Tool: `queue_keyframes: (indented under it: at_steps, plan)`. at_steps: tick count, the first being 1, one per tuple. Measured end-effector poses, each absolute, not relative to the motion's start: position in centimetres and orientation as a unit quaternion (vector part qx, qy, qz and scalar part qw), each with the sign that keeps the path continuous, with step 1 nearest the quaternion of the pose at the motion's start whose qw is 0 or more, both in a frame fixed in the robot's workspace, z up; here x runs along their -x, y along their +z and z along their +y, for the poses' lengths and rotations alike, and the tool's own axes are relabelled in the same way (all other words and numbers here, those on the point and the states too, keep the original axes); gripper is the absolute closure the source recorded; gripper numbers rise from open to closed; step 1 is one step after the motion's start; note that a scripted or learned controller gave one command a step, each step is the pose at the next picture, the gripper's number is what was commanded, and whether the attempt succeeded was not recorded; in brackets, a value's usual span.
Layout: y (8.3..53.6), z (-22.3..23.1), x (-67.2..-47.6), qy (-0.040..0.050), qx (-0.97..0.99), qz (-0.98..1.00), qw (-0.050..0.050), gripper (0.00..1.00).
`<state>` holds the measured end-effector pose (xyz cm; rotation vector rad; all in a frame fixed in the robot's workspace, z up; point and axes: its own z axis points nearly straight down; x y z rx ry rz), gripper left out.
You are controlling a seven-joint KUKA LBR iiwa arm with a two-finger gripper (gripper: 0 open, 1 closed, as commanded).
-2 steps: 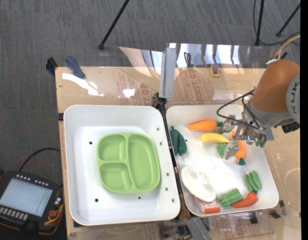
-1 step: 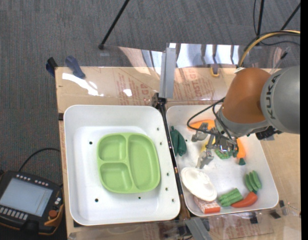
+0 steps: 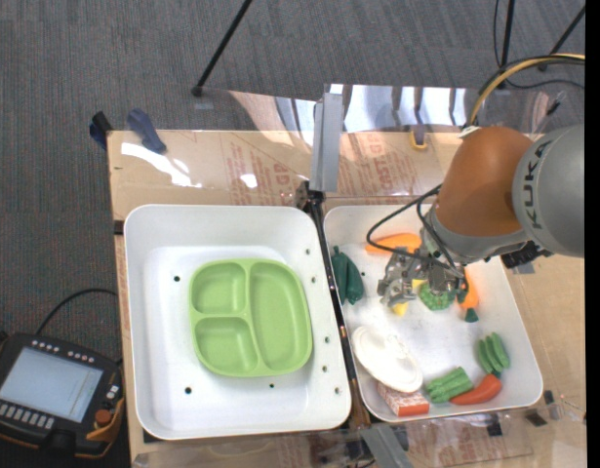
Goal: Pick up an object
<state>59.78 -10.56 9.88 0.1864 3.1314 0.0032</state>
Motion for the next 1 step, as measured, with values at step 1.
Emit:
queue_keyframes:
  at_steps: [1]
  plan:
    - [8.76, -9.14, -59.60, 0.0008, -0.130, 0.991, -0.001, 1.00]
